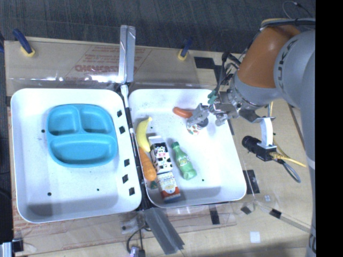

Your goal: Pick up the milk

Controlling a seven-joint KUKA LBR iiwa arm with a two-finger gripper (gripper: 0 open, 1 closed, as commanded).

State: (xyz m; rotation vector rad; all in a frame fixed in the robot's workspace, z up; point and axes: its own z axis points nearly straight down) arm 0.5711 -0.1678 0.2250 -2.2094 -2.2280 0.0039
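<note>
So the grey arm (278, 63) w/ the orange band is reaching in from the right side of the frame, and the end effector (199, 121) is hanging over the upper-middle part of the right bin (225, 165). Can't tell if it's open or shut tbh, it's just a cluttered metal blob from this angle, and nothing is visibly sitting in it.

The milk (159, 154) is lying in the right bin's lower left area, a small carton w/ a black & white cow-ish print. It's sitting between the carrot (148, 166) on its left and the green bottle (184, 160) on its right, well apart from the end effector. Just below it, basically touching, there's a red/orange carton (169, 185) near the bin's bottom edge.

Other stuff in that bin: a banana (142, 133) is lying along the left wall, above the carrot, and a small red-orange sausage-looking thing (181, 111) is sitting just left of the end effector.

The left bin (32, 197) is holding 1 blue divided plate (82, 134) w/ 3 compartments, in its upper half. Both bins are sitting side by side on the bench (161, 58), w/ 2 blue clamps along its top edge.
</note>
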